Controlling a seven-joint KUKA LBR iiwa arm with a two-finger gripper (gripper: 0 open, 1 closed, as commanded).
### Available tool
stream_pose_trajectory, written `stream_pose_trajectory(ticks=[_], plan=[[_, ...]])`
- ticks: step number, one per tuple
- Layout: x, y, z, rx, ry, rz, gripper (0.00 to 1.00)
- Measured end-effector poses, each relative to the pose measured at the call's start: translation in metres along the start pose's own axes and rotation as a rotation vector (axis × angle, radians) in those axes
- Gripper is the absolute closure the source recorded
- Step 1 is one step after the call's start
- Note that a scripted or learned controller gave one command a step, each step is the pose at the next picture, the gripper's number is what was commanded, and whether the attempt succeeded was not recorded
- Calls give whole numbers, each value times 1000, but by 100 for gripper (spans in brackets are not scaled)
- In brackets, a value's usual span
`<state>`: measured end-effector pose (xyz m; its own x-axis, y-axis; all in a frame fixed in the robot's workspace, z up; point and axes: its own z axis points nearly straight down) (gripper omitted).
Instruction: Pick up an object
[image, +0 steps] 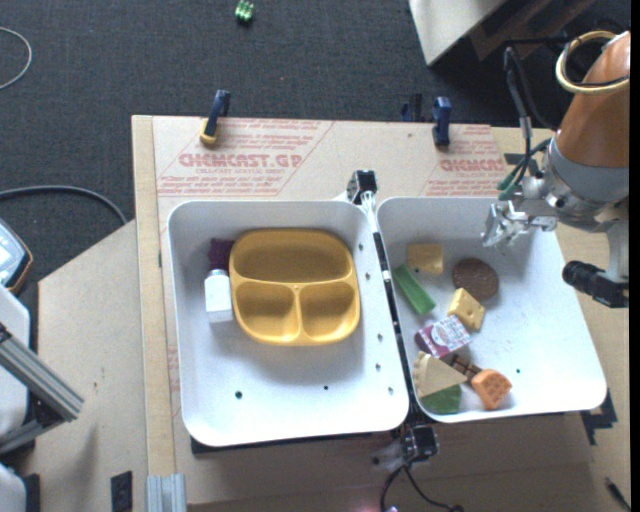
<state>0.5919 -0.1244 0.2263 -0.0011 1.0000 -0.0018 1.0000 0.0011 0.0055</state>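
- The gripper (505, 228) hangs over the upper right part of the right bin (560, 385), on the grey arm (590, 120) with its orange band that comes in from the right; whether its fingers are apart or together I cannot tell, and nothing shows between them
- Just below and to the left of the claw lies a brown round disc (474, 279), flat on the bin floor and apart from the claw
- Further left of the claw, at about the disc's height, sits a pale yellow block (425, 258); below that a green stick (413, 290) lies slanted near the bin's left wall
- Below the claw, beside the disc, is a yellow wedge like cheese (466, 308); lower still a purple and white packet (443, 336), then a cream and green piece (436, 385) with an orange block (491, 388) just to its right, all near the bin's lower edge and well apart from the claw
- Well to the left of the claw, the left bin (200, 400) holds a yellow divided tray (295, 285); a small white bottle (218, 297) rests against the tray's far-left side, with a dark purple thing (220, 250) just above it
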Motion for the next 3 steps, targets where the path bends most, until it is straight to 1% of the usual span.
stream_pose_trajectory(ticks=[1, 2, 3], plan=[[62, 0, 5, 8, 4, -5, 100], [92, -2, -3, 6, 3, -3, 100], [77, 8, -1, 2, 1, 2, 100]])
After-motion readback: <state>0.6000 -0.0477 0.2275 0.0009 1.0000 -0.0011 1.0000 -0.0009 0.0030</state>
